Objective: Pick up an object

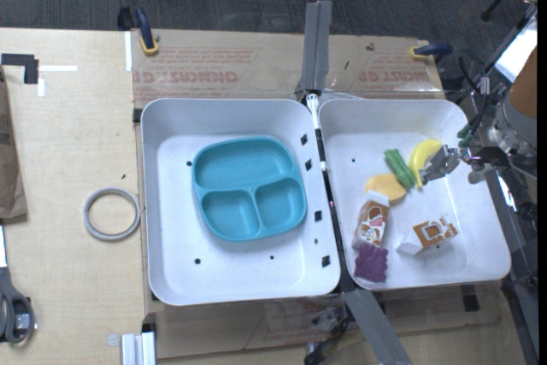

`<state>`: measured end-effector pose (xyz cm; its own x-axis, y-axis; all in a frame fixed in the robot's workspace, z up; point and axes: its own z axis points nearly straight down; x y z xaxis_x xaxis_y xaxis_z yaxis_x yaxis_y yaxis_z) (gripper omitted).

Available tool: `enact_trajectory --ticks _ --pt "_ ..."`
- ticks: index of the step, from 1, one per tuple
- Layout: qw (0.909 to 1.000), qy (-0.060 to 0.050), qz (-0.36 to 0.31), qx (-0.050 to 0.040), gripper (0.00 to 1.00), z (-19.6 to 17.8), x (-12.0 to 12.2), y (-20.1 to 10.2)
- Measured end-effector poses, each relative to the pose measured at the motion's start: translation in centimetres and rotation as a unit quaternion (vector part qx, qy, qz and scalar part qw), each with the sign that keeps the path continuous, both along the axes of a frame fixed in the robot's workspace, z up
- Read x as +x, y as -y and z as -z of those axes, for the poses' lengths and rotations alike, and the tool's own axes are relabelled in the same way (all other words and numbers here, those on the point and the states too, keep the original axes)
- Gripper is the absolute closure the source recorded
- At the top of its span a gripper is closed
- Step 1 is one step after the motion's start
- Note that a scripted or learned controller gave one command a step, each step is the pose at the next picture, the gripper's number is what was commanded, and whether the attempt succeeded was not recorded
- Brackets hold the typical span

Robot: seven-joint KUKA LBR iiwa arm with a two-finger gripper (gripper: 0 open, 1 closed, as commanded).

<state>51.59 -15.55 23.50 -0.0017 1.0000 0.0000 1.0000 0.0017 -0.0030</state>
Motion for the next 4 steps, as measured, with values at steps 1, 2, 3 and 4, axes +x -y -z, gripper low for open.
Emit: enact_trajectory --ticks 1,2,3,4 --pt "0.9967 0.000 0.081 -0.0004 0.00 9.0 6.5 -3.2" --pt "0.9998 0.006 0.019 -0.0004 0.00 13.8 9.0 -3.6" --pt "0.9998 0.007 0.020 -0.0028 1.00 12.8 9.1 -3.3" --pt "0.9929 0.001 0.119 -0.0010 1.00 9.8 13.2 -5.7"
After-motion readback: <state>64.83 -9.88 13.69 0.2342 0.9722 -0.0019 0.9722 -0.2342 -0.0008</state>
